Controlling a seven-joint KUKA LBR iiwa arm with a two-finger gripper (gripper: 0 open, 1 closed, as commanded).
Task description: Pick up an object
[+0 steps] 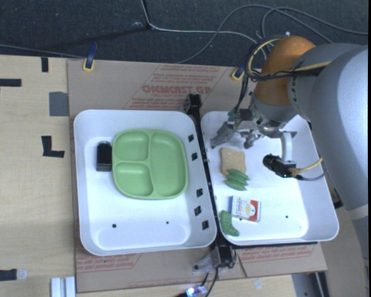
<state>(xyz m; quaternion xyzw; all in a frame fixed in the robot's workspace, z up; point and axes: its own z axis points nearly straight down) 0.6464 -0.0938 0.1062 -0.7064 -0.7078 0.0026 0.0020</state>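
Lying on the pale wooden desk (25,184) is a brown cardboard sheet (167,88), and on that sit two shallow white bins side by side. The left bin (93,228) carries a small black block (103,156) near its left wall, with a green divided plate (150,164) just beside it, taking up the middle of the bin. A black hinge strip (200,166) runs between the bins. In the right bin (309,221), close to the dividing wall, a tan sponge-like block (232,160) lies flat, and a green ridged piece (237,179) touches its lower edge. Further toward the front of the bin a second green piece (228,223) rests against the dividing wall, and a small white carton with blue and red print (244,209) lies just beside it. The end effector (235,135) hangs over the back part of the right bin, just above the tan block; its two metal fingers look spread fairly wide, one reaching left and one nearer the wrist, with nothing between them, though the slanted view makes the exact gap hard to judge. Behind it the orange band (284,73) and the grey arm (340,122) come in from the right, and a black fitting with a yellow cable (281,166) hangs over the bin floor.
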